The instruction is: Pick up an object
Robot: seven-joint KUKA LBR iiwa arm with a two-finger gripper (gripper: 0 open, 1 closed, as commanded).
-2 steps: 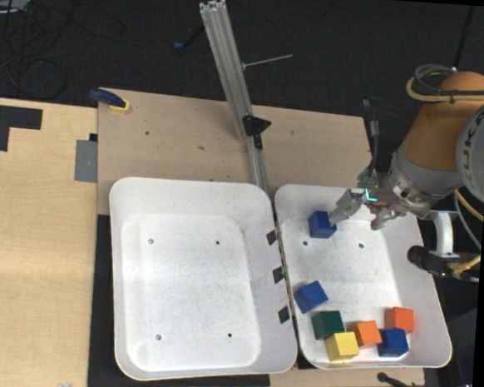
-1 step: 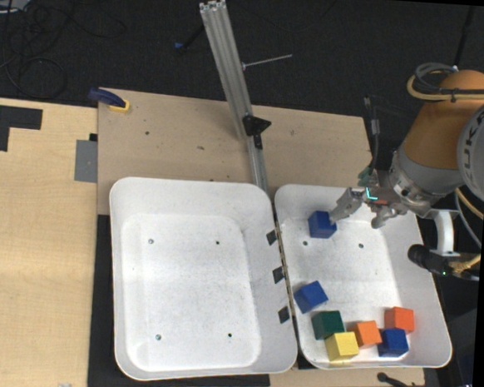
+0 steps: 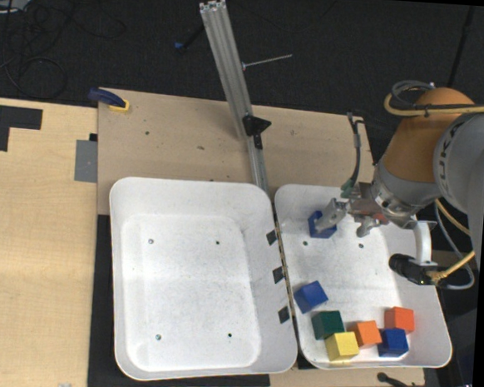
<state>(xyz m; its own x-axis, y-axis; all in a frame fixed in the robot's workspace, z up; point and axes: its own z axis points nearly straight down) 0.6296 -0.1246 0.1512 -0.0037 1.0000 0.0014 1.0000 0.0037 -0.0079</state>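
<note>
**Bench inventory: two bins, seven blocks, one arm over the right bin**

Arm: grey with an orange band (image 3: 417, 135) above the wrist, entering from the right. The gripper (image 3: 346, 221) hangs over the upper part of the right bin (image 3: 370, 265). Its fingers stand spread apart, one finger (image 3: 334, 211) to the left, the other to the right. Nothing sits between them.

Blue block, upper (image 3: 321, 226): in the right bin's upper left area, touching or just beside the gripper's left finger, on that finger's outer side rather than in the gap. Whether it rests on the bin floor or is lifted cannot be told.

Blue block, middle (image 3: 310, 296): on the right bin's floor, near the left wall, tilted relative to the bin's edges.

Cluster at the right bin's lower end, blocks close together:
- green block (image 3: 327, 323), leftmost;
- yellow block (image 3: 343, 345), just below and right of the green;
- orange block (image 3: 368, 333), right of the yellow;
- dark blue block (image 3: 394, 341), right of the orange;
- red-orange block (image 3: 400, 319), just above the dark blue one.

Left bin (image 3: 189, 276): white, shallow, beside the right bin; black clips (image 3: 278, 273) sit along the shared edge.

Other: a metal rail (image 3: 232, 83) slants from the top of the view down to the bins' junction; wooden bench surface (image 3: 30, 239) to the left.
</note>
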